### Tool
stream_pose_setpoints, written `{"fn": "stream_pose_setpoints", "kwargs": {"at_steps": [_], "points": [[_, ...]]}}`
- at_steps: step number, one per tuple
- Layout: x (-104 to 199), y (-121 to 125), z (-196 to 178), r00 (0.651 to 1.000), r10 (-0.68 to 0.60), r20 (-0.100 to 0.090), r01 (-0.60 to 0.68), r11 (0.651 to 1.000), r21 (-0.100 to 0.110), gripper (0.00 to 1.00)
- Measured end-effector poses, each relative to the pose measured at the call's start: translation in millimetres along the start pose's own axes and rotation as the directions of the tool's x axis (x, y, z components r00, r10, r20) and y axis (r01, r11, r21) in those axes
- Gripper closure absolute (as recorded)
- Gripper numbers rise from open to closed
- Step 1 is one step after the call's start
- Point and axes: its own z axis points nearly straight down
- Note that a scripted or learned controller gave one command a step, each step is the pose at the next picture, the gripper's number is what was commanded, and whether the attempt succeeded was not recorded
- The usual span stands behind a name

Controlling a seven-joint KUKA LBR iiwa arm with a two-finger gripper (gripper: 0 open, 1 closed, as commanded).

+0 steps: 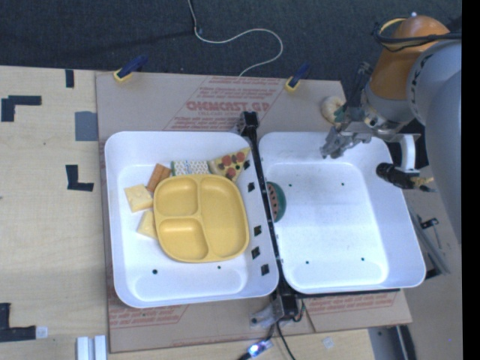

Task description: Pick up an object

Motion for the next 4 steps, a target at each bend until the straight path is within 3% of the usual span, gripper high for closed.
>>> {"fn": "stream_pose_setpoints", "kwargs": {"at_steps": [1,2,4], "points": [[-6,-7,-52,1.0,0.001,0.001,-0.001,1.0,0.001,1.0],[-5,-6,-80,1.0,0.001,0.0,-0.001,1.0,0.002,1.0],[113,-16,-86,1.0,-0.005,-0.002,0.005,1.0,0.007,1.0]]}}
